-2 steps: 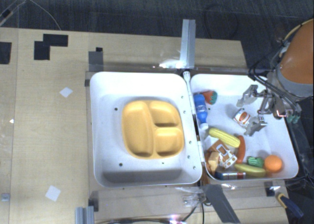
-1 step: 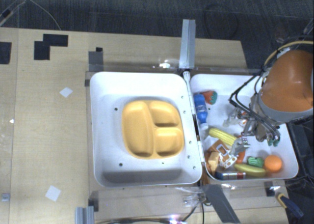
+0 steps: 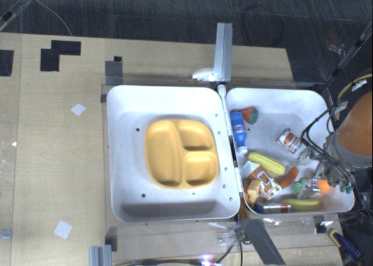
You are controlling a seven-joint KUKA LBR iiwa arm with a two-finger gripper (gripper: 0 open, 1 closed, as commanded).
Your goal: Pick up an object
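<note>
The light wooden counter (image 3: 52,160) carries two shallow white plastic bins side by side. The left white bin (image 3: 125,142) holds a yellow plastic tray with three compartments (image 3: 180,152), lying flat near the middle of the bin.

The right white bin (image 3: 274,102) holds a heap of small things. At its left wall stands a blue plastic bottle with a white label (image 3: 238,129), and just beside it, a little farther, lies a small red and green toy fruit (image 3: 250,114). Near the middle of the bin lies a small red and white can (image 3: 287,139), apart from the others. Nearer to the front lies a yellow toy corn cob (image 3: 266,163), and next to it on the right a red toy sausage (image 3: 287,178). Below the corn lies a small orange and white packet (image 3: 265,184). Along the near wall lies a yellow toy banana (image 3: 301,204), with a dark marker with a red end (image 3: 273,207) on its left.

At the right edge the grey arm with the orange band (image 3: 356,130) hangs over the right side of this bin. The end effector (image 3: 326,184) is low among black cables, near a small green and orange thing (image 3: 312,186). I cannot tell if the end effector is open or closed, or if it holds something.
</note>
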